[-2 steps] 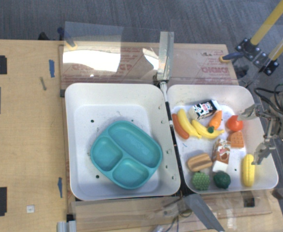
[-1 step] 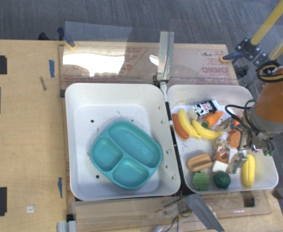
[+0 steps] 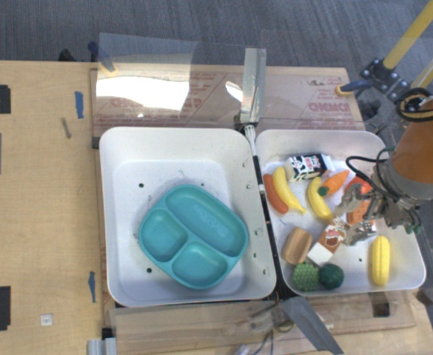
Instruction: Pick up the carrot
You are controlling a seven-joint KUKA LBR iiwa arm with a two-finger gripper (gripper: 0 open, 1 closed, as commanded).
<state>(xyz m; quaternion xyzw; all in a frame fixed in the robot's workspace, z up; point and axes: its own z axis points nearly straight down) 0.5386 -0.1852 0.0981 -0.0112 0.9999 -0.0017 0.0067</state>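
The carrot [image 3: 336,182] lies in the right bin [image 3: 416,268], between a banana [image 3: 318,200] and the end effector [image 3: 360,211]. Its long axis runs diagonally, the tip pointing up and toward the arm. It sits just beside the end effector, up and to the camera view's left. Whether the end effector is spread or pressed together I cannot tell.

My own wrist covers my claw [image 3: 358,211] so I cannot tell how its fingers stand, my arm [image 3: 422,154] runs off the right edge, and it hides part of the carrot [image 3: 337,181].
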